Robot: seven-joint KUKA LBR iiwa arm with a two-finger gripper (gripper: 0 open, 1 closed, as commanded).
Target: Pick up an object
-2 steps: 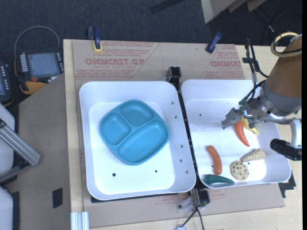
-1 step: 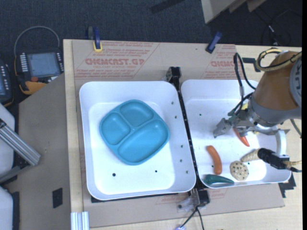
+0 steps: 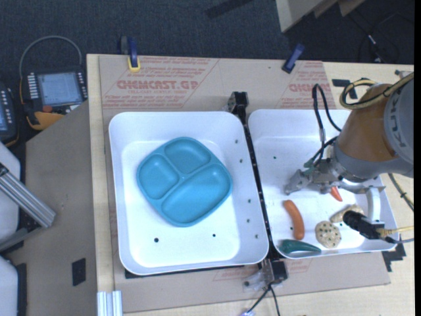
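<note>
The hand hangs low in the right bin, though whether it's open or closed can't be told. Just below lie a hot dog, a cookie and a teal piece. A blue divided plate sits in the left bin.

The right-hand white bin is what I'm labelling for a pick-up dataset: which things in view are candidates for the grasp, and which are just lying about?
For the job:
- gripper
- orange sausage-shaped toy
- round speckled cookie
- teal leaf-shaped piece
- small red piece

Lying about:
- blue divided plastic plate in the left white bin
- handheld control pendant beside the bench
</note>
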